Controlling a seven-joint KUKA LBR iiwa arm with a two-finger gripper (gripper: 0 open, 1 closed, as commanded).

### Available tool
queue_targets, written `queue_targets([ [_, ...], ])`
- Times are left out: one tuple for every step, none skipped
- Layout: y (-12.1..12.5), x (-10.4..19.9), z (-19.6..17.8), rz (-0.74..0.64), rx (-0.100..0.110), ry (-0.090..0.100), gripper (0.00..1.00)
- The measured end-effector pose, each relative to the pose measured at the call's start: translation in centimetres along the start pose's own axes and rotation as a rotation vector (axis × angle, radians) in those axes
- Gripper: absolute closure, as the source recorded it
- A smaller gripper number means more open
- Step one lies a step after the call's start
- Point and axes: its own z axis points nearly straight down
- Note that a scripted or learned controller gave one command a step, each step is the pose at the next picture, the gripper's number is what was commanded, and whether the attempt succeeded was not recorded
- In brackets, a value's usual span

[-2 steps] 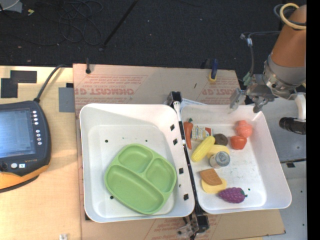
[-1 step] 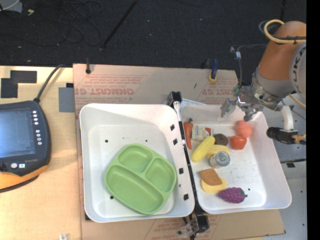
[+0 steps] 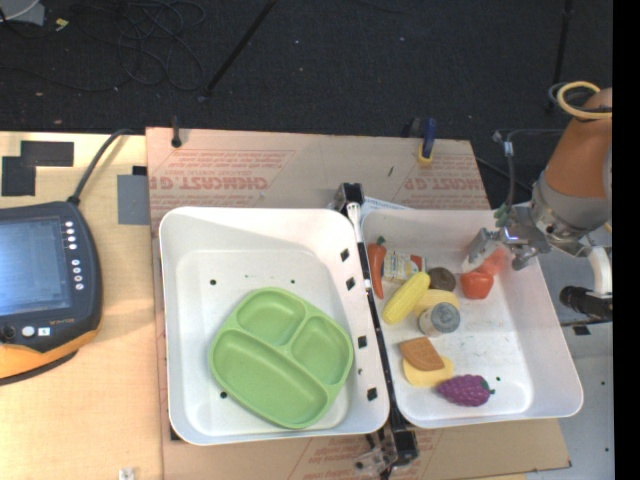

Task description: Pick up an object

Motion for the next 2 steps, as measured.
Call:
queue_targets([
  [2.1, -0.1, 5.1, -0.004, -0.009, 0.001, 0.00],
  [-2.9, 0.4, 6.2, -0.003, -0.011, 0.001, 0.00],
])
